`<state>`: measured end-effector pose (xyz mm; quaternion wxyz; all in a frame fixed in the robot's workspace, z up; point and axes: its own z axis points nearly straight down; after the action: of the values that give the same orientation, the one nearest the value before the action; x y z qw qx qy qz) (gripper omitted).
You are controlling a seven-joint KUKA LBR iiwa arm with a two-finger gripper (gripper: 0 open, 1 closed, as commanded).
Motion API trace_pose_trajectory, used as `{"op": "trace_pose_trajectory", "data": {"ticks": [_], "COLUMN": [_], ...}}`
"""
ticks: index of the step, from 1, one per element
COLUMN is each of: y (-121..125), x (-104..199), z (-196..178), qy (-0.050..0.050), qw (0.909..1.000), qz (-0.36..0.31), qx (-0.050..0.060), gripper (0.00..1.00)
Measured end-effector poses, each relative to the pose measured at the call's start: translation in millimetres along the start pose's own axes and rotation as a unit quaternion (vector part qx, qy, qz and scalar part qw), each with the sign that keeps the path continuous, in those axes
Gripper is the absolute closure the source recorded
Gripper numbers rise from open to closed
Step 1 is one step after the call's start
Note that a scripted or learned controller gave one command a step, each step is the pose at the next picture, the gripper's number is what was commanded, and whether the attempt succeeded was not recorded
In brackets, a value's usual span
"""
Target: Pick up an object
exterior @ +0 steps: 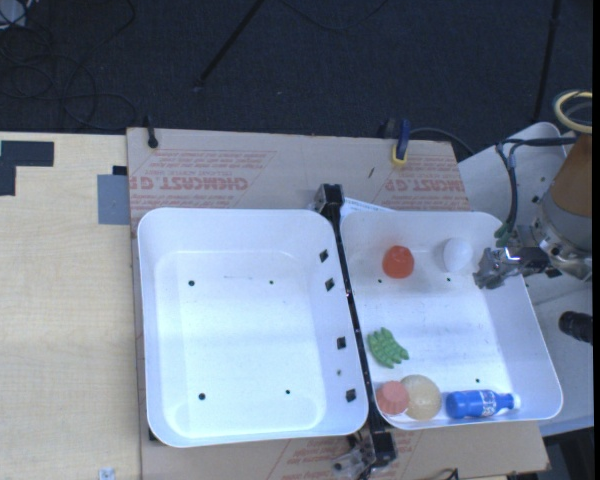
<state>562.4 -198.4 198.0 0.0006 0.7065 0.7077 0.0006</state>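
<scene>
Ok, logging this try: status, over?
End effector at right bin's right rim, nothing seen held. Nearest: white ball, orange ball. Path unobstructed.

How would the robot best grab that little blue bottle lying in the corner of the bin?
Probably from above, fingers closing across the middle of the blue bottle. It lies on its side along the near wall of the right bin, so its round body is the narrow width; the yellowish ball crowds its left end.

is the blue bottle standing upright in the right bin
No, the blue bottle lies on its side along the near edge of the right bin, beside a pale yellow ball.
</scene>
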Motion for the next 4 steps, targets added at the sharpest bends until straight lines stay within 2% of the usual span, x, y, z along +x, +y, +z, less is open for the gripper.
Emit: {"op": "trace_pose_trajectory", "data": {"ticks": [1, 2, 3, 4], "y": [26, 27, 27, 27], "x": [-2, -3, -3, -3], "z": [109, 93, 93, 83], "qy": [0.001, 0.001, 0.001, 0.001], "qw": [1.0, 1.0, 1.0, 1.0], "qz": [-0.001, -0.001, -0.001, -0.001], "qx": [0.005, 0.003, 0.003, 0.003], "gripper": [1.0, 1.0, 0.0, 1.0]}}
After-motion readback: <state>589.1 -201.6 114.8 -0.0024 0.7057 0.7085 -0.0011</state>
